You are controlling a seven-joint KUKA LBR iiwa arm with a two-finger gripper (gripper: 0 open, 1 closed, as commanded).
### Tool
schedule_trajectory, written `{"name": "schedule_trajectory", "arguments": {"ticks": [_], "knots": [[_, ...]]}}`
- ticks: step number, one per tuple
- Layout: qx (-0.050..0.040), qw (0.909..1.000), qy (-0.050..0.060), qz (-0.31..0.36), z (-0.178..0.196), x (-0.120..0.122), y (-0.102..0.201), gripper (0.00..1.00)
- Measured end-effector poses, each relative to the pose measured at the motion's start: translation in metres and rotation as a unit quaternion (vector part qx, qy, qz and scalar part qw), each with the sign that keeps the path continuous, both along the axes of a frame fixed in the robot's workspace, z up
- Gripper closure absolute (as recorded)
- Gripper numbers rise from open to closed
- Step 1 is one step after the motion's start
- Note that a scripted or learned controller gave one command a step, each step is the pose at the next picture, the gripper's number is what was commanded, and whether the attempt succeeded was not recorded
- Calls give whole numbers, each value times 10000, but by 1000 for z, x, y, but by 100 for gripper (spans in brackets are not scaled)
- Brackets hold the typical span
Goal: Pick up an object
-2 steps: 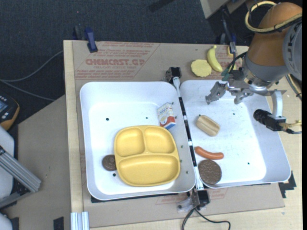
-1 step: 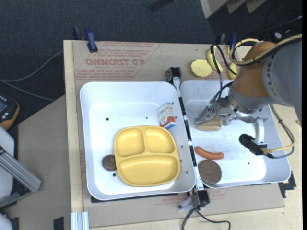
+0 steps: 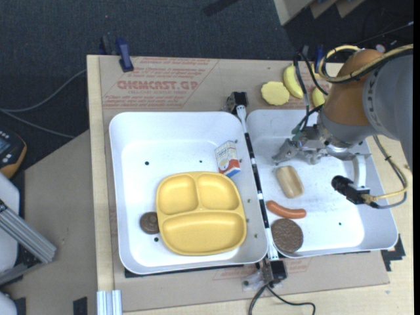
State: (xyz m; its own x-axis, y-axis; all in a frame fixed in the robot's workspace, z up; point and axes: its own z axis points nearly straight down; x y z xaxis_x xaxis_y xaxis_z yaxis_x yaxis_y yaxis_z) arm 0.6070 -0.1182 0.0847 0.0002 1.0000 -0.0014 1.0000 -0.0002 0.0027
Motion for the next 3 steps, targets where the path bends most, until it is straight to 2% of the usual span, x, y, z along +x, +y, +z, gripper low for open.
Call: {"name": "schedule_trajectory", "arguments": {"ticks": [1, 2, 3], "knots": [[22, 10000, 50, -1, -1, -57, 28, 0], [9, 10000, 13, -6, 10, -54, 27, 100], [26, 10000, -35, 46, 123, -92, 104, 100]]}}
